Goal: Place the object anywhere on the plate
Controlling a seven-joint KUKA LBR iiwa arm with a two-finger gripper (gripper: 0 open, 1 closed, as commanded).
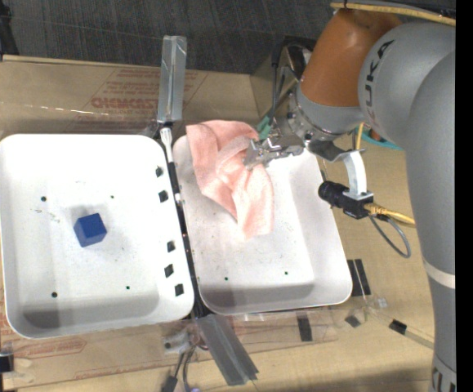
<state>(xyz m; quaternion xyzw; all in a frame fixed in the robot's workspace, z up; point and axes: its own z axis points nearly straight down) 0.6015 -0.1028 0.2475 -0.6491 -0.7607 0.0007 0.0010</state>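
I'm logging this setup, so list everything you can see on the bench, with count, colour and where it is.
Bins: two, white, side by side; left bin, right bin.
Cube: one, blue, left of centre in the left bin.
Cloth: one, pink, crumpled, in the far part of the right bin, its top edge draped toward the far rim.
Cardboard sheet: one, brown with red print, under the bins.
Arm: one, grey with an orange band, entering from the right.
Gripper: one, metallic, at the cloth's right edge; fingers appear closed on a fold.
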